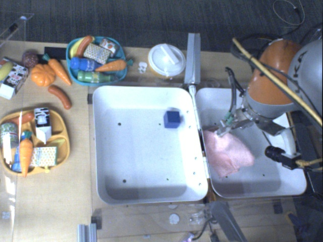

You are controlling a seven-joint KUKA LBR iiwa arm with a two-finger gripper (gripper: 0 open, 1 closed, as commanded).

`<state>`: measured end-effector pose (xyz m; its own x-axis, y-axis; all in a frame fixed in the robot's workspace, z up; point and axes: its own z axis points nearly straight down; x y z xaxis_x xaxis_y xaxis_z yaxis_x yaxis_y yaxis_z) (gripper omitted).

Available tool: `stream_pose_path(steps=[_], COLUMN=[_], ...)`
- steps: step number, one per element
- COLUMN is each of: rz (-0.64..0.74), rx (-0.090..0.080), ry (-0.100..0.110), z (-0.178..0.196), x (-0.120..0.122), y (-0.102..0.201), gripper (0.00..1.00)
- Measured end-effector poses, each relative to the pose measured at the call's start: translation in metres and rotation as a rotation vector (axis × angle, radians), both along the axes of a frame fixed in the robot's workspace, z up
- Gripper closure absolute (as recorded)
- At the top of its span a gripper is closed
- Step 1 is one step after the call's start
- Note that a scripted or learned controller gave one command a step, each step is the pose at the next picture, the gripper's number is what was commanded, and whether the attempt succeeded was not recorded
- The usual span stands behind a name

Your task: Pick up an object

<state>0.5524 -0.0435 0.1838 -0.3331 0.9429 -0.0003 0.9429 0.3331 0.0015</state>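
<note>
We see the gripper (225, 126) low in the right bin (290, 183), at about 10 o'clock from that bin's middle, its tip just above the upper left edge of a pink cloth (228, 153). We cannot tell whether it is released or clenched, and nothing shows between its tips. The pink cloth lies crumpled on the floor of the right bin, toward the bin's left wall, at about 6 o'clock from the gripper and touching or nearly touching it. The grey arm (272, 84) with its orange band rises at 2 o'clock from the gripper.

At 9 o'clock from the gripper, across the divide between the bins, a small blue cube (172, 118) sits on the floor of the left bin (126, 185), toward that bin's upper right, well apart from the cloth.

On the counter (75, 185) beyond the bins, at 12 o'clock from the left bin, we find a round white lid (167, 59). At 11 o'clock stands a blue bowl (75, 77) of toy food. Further left lie a toy pumpkin (42, 75) and a carrot (59, 70), and at 9 o'clock from the left bin a yellow tray (63, 140) holds more toy food.
</note>
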Motion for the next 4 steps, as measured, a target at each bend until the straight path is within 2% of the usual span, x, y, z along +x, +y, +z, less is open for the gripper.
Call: stream_pose_path(steps=[1,2,3,4], rz=[-0.012,-0.012,-0.118,0.035], rx=[0.000,0.000,-0.001,-0.001], ry=[-0.004,-0.003,0.003,-0.005], z=[0.101,0.101,-0.001,-0.089], x=[-0.007,-0.007,0.026,0.022], y=[0.033,0.032,-0.036,-0.061], gripper=[1.00,0.00,0.00,0.00])
